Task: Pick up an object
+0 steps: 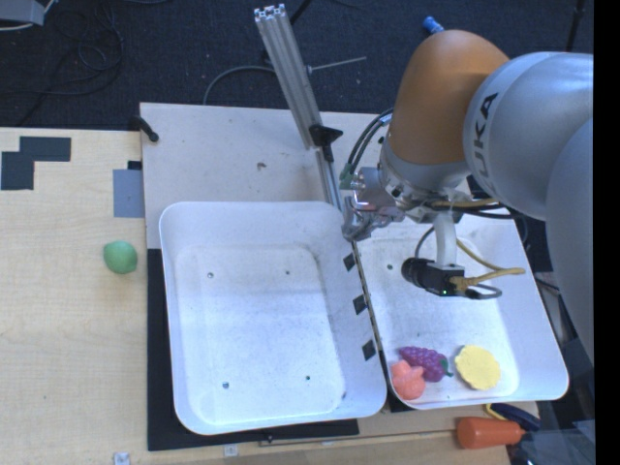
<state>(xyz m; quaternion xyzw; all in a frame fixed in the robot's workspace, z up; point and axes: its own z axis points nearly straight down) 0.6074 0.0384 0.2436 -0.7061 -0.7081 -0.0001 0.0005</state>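
Three small objects lie at the near end of the right bin (542,356): a purple bunch of grapes (423,359), an orange-red piece (408,382) touching it, and a flat yellow round piece (478,367). My gripper (358,219) hangs below the orange band of the arm (441,95), over the far left corner of the right bin, close to the divider between the bins. It is well away from the three objects, and I see nothing in it.
The left bin (184,260) sits beside the right one. A green ball (120,257) rests on the wooden bench to the left. An orange object (489,432) lies outside the right bin's near edge. A slanted metal rail (295,76) rises behind the bins.
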